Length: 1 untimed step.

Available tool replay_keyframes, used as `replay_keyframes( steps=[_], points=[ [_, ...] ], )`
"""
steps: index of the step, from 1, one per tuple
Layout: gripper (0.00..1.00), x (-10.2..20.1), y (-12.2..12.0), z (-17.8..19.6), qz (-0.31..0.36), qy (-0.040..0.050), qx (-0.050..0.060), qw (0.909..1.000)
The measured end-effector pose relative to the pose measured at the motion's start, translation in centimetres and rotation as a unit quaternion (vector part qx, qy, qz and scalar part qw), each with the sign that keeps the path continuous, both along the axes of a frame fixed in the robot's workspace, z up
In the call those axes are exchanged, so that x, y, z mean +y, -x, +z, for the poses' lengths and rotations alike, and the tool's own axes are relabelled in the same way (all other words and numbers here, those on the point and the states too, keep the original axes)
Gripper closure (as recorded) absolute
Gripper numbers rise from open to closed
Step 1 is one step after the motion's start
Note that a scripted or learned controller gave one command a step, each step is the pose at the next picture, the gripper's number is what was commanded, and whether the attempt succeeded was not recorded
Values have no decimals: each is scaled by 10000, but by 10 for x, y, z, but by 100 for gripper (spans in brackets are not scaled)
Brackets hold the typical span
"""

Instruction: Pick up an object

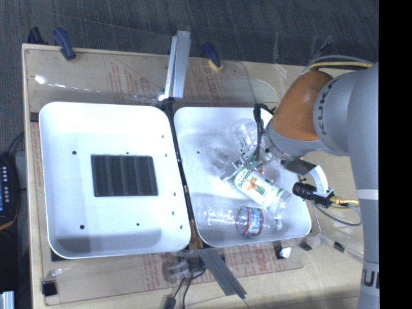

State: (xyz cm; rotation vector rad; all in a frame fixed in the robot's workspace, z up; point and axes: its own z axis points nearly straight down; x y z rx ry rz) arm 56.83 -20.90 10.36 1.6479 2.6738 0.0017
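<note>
Right now my arm reaches in from the right over the right-hand bin, and my pincer is down among the clutter near its middle; whether it is apart, together or clamped on anything I cannot tell, since the wrist and the glare of clear plastic hide it. Just under and beside it lies a small white carton with a printed label, tilted on a diagonal, and that looks to me the likeliest thing to take. Along the near wall of the same bin rests a clear plastic bottle on its side with a dark label band, close to the carton's lower end. More clear, crumpled plastic pieces sit toward the far side, hard to make out. The left bin holds only a dark ribbed panel set in its floor. My worry is the crowding: the carton lies askew, so a squeeze across its corners could make it twist out. The clear pieces are slick and hard to place, and I may close on them by mistake or on nothing. Lifting could also drag the bottle along or knock it against the wall, and the cable near my wrist could snag on the bin's edge.
</note>
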Motion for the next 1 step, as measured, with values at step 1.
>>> replay_keyframes(
  steps=[1],
  points=[
    [100, 0, -89, 90, -436, 8, -1, 9990]
  ],
)
